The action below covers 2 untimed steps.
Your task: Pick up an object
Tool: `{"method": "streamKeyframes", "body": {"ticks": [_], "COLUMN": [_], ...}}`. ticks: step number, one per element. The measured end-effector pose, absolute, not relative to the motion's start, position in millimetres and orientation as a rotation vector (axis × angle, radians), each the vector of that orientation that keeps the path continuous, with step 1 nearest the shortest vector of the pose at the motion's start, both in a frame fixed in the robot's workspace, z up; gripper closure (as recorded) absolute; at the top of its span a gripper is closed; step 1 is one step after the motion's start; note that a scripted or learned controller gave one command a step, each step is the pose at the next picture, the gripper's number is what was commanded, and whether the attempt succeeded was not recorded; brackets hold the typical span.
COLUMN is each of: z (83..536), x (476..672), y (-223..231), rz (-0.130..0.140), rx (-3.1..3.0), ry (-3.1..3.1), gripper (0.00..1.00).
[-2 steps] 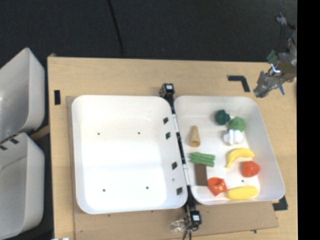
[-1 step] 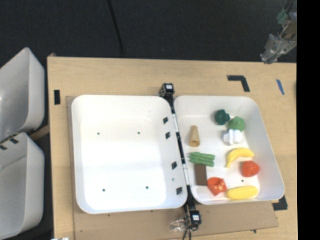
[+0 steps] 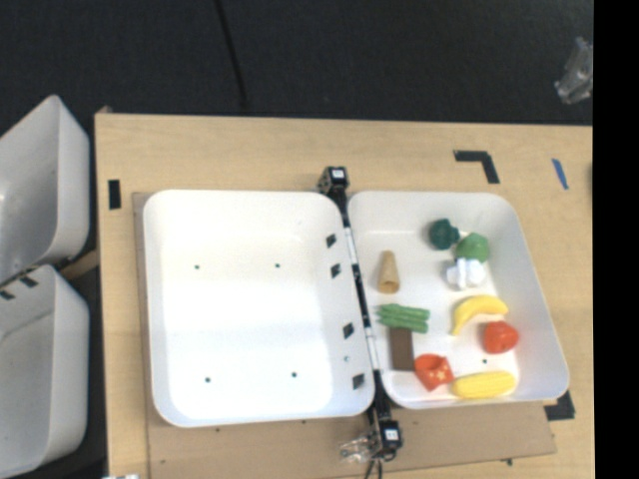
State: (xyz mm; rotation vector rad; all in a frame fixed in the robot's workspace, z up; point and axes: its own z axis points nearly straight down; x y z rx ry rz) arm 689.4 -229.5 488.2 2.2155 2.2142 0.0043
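Apparently pre-grasp step: right bin (image 3: 534, 267) holds toys, banana (image 3: 477, 311) among them; jaws' state cannot be told; next move needs descent over isolated piece.

I count two white bins, the left bin (image 3: 240, 307) and the right bin (image 3: 529, 297). In the right bin I see two yellow pieces, a banana (image 3: 477, 311) and a longer one (image 3: 485, 384); two red (image 3: 499, 337) (image 3: 433, 371); three green (image 3: 444, 233) (image 3: 473, 246) (image 3: 403, 316); one white (image 3: 463, 272); one tan cone (image 3: 387, 271); one brown block (image 3: 401, 348).
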Motion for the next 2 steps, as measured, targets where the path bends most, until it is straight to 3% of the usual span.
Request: {"method": "streamKeyframes", "body": {"ticks": [1,2], "z": [554,536], "x": [689.4,683.9], "y": [-229,-228], "rz": [0.003,0.002], "rx": [2.211,2.211], "ry": [2.218,2.22], "gripper": [1.0,1.0]}}
